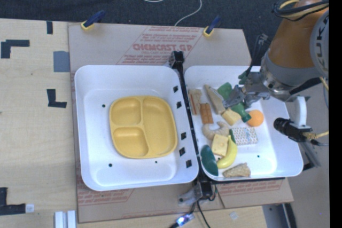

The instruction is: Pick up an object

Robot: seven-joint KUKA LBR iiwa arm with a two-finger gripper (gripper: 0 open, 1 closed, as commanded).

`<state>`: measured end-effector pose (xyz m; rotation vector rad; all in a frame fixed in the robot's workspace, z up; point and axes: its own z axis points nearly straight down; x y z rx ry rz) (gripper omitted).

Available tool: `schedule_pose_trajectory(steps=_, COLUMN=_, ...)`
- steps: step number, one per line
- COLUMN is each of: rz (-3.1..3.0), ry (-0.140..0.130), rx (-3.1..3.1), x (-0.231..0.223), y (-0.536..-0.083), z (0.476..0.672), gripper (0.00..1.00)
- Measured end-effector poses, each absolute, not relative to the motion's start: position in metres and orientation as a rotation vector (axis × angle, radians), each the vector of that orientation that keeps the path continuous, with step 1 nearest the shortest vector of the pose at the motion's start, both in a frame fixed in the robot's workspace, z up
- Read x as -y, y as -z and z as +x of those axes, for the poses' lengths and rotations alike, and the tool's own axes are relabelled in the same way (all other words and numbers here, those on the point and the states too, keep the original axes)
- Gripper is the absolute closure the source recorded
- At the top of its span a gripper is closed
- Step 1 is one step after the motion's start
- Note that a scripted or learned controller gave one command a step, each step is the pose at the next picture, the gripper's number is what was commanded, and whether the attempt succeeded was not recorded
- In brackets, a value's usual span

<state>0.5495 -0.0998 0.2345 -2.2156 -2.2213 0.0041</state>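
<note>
Right of centre, right bin | gripper over crowded food pile | jaws' state unclear | descend on one piece, avoiding neighbours

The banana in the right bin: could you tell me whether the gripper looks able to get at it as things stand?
Probably yes: the banana lies uncovered near the right bin's front, with the gripper above the pile behind it; a yellow block crowds its left side.

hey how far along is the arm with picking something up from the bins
Done: the gripper is down among the food items in the right bin. In hand: nothing visibly between its fingers. Left: grasp and lift one; the banana and orange lie in the bin.
</note>
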Motion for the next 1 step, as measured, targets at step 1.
schedule_pose_trajectory(steps=1, rz=-2.218, ry=-0.005, rx=2.22, x=0.0863, y=-0.2246, z=0.5285, gripper=1.0)
